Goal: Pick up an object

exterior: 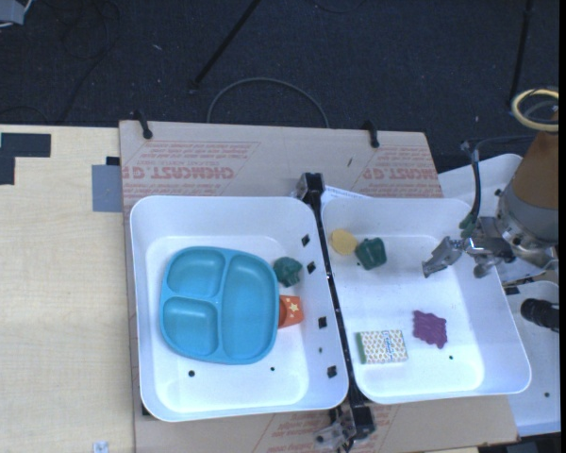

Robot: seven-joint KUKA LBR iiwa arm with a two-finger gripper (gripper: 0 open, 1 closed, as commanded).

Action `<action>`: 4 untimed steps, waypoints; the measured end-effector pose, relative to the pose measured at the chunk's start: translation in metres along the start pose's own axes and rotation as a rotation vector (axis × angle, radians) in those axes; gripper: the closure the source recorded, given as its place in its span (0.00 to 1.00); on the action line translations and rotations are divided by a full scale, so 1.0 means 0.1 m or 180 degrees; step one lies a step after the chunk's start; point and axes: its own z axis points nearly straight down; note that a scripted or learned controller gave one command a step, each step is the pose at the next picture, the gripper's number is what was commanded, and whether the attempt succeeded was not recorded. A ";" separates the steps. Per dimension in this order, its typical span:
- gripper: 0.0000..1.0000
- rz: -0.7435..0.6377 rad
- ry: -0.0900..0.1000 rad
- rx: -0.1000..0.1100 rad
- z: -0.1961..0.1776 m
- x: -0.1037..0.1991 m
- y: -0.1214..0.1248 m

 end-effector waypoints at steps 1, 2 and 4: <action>0.00 -0.0007 -0.0010 -0.0043 -0.07 0.00 0.03; 0.00 -0.0010 -0.0003 -0.0024 0.53 0.08 0.00; 1.00 0.0005 -0.0005 -0.0030 0.94 0.08 0.00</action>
